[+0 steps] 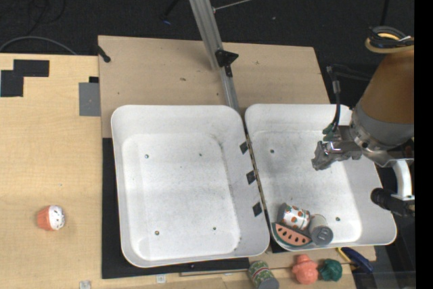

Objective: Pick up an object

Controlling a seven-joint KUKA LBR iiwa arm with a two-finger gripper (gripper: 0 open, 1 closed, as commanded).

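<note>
So the two bins are shallow white plastic trays with rounded corners and a speckled, scuffed floor, sitting side by side on a plain brown board. The right bin (298, 125) has the goodies piled in its near corner: a small can (295, 217) with a red and white printed label, lying on its side with its long axis running roughly left-right and tipped a bit toward the near right; a grey cylinder (320, 233) with a round dark end cap touching it on the right; and a flat watermelon slice (293, 235), red with a green rind, curved along the bin's near rim. The gripper (323, 158) is metallic and shiny, hanging over the middle of the right bin, well apart from that pile; I honestly can't tell how it's set. The left bin (176, 186) is just bare white plastic.
</note>
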